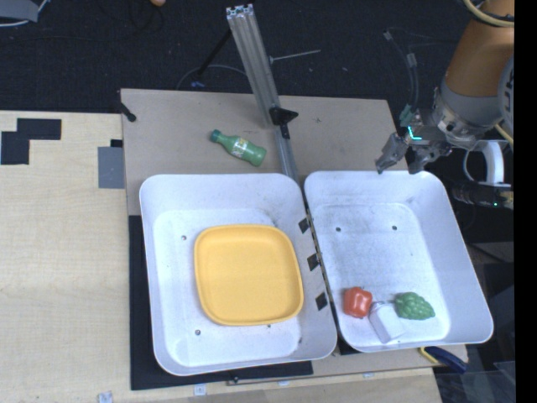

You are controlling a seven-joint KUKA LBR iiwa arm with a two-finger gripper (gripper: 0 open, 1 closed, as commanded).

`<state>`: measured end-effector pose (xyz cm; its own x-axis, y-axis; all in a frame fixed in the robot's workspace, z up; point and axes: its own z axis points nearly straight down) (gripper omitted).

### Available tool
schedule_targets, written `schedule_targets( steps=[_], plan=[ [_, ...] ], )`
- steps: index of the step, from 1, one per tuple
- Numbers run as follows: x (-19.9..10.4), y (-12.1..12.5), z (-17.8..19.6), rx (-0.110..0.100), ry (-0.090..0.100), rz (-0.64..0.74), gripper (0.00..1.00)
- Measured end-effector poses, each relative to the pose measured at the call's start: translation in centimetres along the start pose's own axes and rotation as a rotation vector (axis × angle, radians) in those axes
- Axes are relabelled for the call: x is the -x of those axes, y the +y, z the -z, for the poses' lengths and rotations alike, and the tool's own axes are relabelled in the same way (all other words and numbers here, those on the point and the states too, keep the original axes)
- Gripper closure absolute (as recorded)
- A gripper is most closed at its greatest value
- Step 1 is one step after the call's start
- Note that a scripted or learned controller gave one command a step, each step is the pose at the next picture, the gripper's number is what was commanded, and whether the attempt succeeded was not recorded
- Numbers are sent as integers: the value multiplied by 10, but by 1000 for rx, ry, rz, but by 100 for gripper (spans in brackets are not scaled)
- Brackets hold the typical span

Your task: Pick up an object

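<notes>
Nearest the camera, in the near end of the right bin (470, 250), lie my likeliest targets: a red pepper (357, 301), a small white block (386, 324) just beside it, and a green leafy piece (414, 306) on the block's far side, all three bunched close. In the left bin (159, 225) a yellow plate (248, 274) lies flat. Beyond the bins a green bottle (239, 148) lies on its side on the bench (344, 128), and a metal rail (257, 57) slants up behind it. My gripper (403, 159) hangs over the far rim of the right bin, well apart from every object, its fingers looking slightly spread with nothing between them. The risks, as I judge them: the three pieces crowd each other, so closing on one may nudge or trap a neighbour; they sit near the bin's wall, which could foul a finger; the pepper looks rounded and may squirt out; the plate is too flat to pinch. The bottle has a pale label, too small to read.
</notes>
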<state>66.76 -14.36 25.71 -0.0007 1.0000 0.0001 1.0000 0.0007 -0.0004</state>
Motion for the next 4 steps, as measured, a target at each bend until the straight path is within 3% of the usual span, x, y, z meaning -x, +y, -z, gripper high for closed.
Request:
schedule_targets(
  steps=[1, 4],
  plan=[
    [0, 0, 0, 0, 0, 0, 0],
    [1, -3, -163, -5, 1, 1, 0]
  ],
)
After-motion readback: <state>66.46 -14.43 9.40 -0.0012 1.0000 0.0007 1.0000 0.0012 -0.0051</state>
